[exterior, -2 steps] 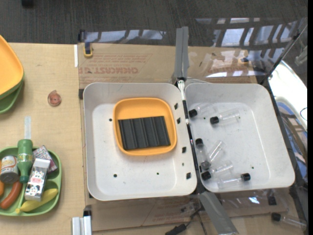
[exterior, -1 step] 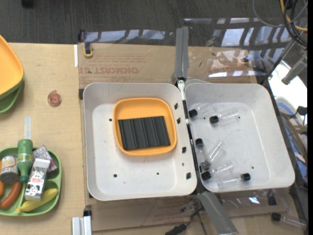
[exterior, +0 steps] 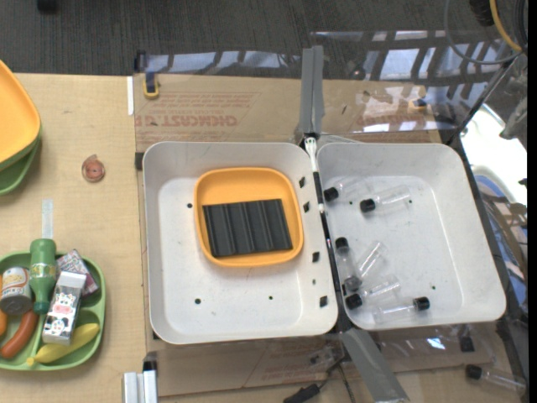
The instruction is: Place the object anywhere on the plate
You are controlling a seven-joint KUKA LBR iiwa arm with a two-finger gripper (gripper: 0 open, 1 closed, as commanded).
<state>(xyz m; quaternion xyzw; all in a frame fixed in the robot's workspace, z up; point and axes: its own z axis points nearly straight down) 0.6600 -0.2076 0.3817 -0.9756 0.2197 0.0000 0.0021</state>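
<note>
The yellow plate sits in the left bin, toward its far edge, with a dark ribbed block already lying across its middle. Several clear vials with black caps lie scattered in the right bin, well apart from the plate. One of these is probably the object to move. The claw's state cannot be told. A good pick would take a vial lying apart from the others, across its middle, and set it on bare plate rim beside the block.
</note>
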